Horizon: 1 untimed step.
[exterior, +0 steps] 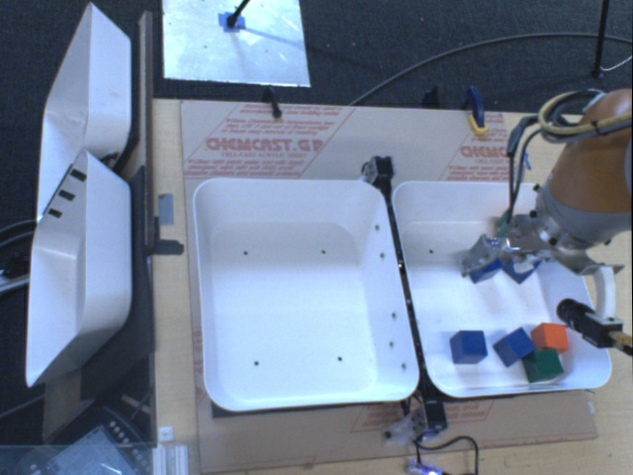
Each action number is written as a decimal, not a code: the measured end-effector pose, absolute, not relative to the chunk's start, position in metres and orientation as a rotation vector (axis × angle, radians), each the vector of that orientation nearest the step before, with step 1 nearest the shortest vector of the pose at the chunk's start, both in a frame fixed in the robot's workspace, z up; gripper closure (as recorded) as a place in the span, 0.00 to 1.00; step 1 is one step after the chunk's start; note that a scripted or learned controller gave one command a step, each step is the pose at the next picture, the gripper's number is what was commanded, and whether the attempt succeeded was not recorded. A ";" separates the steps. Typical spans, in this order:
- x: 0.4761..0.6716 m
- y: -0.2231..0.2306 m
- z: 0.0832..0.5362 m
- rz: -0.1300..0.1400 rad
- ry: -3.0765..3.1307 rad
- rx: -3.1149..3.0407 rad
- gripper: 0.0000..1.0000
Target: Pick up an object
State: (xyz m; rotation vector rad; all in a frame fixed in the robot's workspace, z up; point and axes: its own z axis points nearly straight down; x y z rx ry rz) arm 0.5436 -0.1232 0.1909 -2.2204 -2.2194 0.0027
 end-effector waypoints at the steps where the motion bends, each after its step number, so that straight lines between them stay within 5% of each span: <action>1: 0.536 -0.121 0.146 0.003 -2.220 -2.220 0.00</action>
